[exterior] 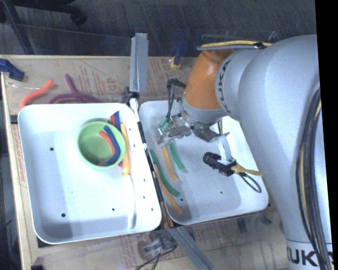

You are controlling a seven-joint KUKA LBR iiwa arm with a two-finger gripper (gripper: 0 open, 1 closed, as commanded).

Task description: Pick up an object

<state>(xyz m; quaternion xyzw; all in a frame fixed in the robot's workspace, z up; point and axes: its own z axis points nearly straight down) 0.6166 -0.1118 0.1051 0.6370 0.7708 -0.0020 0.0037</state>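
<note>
A wooden worktop (84, 74) carries two white bins. In the left bin (59, 214) sits a green bowl (96, 145). Over the right bin (220, 206), mid-frame, the pincer (170, 132) hangs above green and orange sticks (172, 166); whether it grips anything I cannot tell.

both white bins (77, 219) look like smooth, slightly glossy plastic, and the green bowl (97, 145) left of the jaws has a matt plastic look. the arm (270, 95) above the jaws has a smooth satin grey shell with a glossy orange band (203, 86). the bench (89, 68) looks like raw plywood, matt and printed. the green strips (176, 157) just below the jaws look like soft, matt plastic.
</note>
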